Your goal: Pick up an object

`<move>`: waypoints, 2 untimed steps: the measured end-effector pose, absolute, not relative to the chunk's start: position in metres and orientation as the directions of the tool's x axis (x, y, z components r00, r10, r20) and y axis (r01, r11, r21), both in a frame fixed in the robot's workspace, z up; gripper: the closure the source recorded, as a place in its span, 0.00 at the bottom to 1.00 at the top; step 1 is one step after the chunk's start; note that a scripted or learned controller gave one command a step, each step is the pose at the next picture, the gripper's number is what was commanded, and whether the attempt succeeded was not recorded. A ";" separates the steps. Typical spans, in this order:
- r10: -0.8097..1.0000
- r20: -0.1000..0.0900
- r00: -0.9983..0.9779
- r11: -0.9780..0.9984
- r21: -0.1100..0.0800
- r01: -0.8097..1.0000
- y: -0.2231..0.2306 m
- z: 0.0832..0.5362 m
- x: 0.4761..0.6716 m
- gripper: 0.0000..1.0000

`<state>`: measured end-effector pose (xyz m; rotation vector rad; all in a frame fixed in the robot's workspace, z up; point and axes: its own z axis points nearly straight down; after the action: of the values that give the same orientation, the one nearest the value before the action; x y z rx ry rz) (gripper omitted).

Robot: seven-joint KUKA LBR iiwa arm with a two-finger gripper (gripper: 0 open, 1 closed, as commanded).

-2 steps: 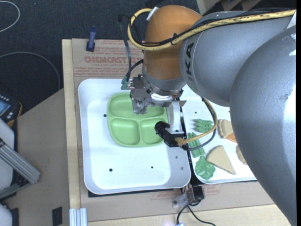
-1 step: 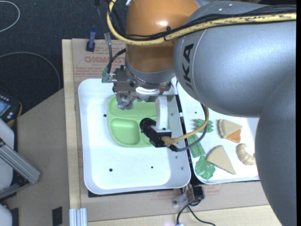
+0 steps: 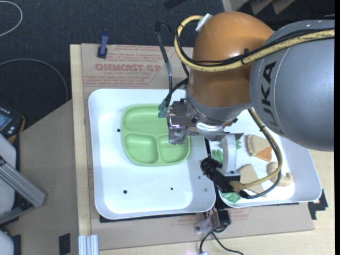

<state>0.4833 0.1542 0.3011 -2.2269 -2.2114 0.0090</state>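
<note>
green divided plate (image 3: 150, 136) is lying in the left bin (image 3: 106, 158); gripper (image 3: 178, 134) is hovering at the plate's right rim, its grip state unclear. next: closing on that rim.

Single fixed camera above bench (image 3: 133, 62), looking down at slant. Far edge of bench toward top of frame, near edge along bottom. Both white bins in frame: left bin (image 3: 106, 158) at centre-left, right bin (image 3: 308, 182) at lower right, partly covered. Arm (image 3: 276, 78) enters from right, close under lens, large in upper right of frame. Dark floor (image 3: 48, 20) across top and upper left.
</note>
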 end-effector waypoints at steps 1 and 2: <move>1.000 0.004 -0.008 0.008 0.003 1.000 0.229 0.330 0.478 1.00; 1.000 0.005 -0.002 0.001 0.011 1.000 0.224 0.420 0.503 1.00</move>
<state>0.5028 0.2243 0.4202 -2.2228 -2.2262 -0.0178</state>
